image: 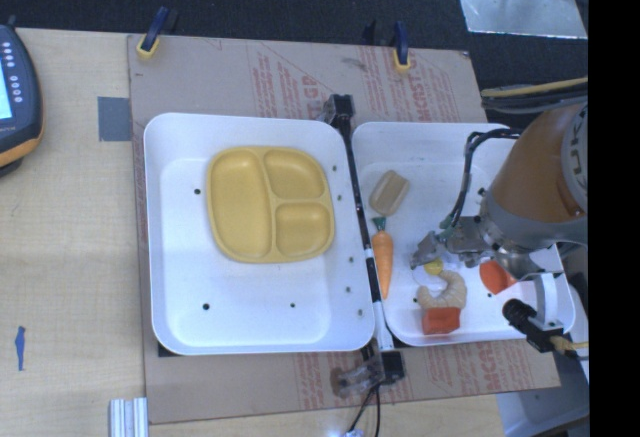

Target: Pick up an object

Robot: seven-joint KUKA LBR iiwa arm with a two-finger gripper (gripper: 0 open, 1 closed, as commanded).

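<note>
Camera view looks down at a slant on a tabletop (70, 255) carrying two shallow white bins side by side. The left bin (180, 315) holds a yellow divided plate (270, 203) lying flat in its upper half. The right bin (420, 140) holds the loose objects: a tan block (388, 192) near its upper left, a toy carrot (381, 260) lying along its left wall with the green top pointing away from the viewer, a pale curved piece (446, 293) touching a red block (440, 321) near the front wall, and an orange-red piece (494, 277) toward the right side, partly hidden by the arm. The grey and orange arm (535, 180) reaches in from the right, and its claw (437, 253) sits low over the middle of the right bin, just above the pale curved piece, with a small yellow bit (433, 270) just beneath it. Whether the claw is spread or closed cannot be told, and nothing is clearly seen gripped in it.
</note>
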